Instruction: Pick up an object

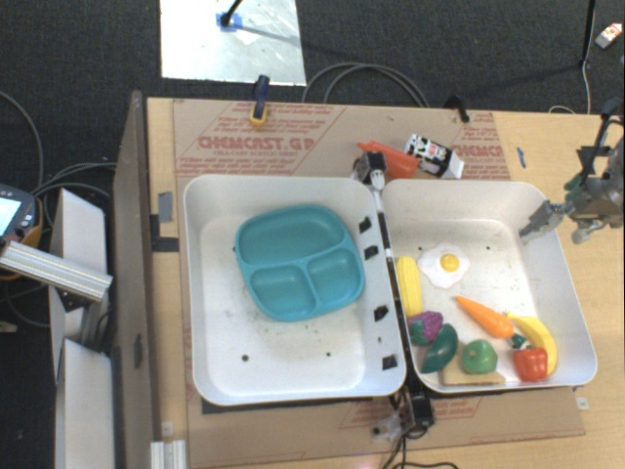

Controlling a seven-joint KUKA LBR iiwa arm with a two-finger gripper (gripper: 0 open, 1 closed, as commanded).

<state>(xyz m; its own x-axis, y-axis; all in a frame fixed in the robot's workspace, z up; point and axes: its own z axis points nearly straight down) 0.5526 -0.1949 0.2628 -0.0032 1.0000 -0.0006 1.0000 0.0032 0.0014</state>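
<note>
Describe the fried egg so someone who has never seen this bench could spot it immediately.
Look in the right bin, the one crowded with toy food, not the left bin with the teal plate. The fried egg lies toward its far middle, above the corn and carrot. It is the only flat white piece, with a round yellow yolk.

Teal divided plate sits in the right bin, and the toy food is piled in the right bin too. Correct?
Not quite. The camera view shows the plate in the left bin; the toy food, such as the fried egg and carrot, is indeed in the right bin.
</note>
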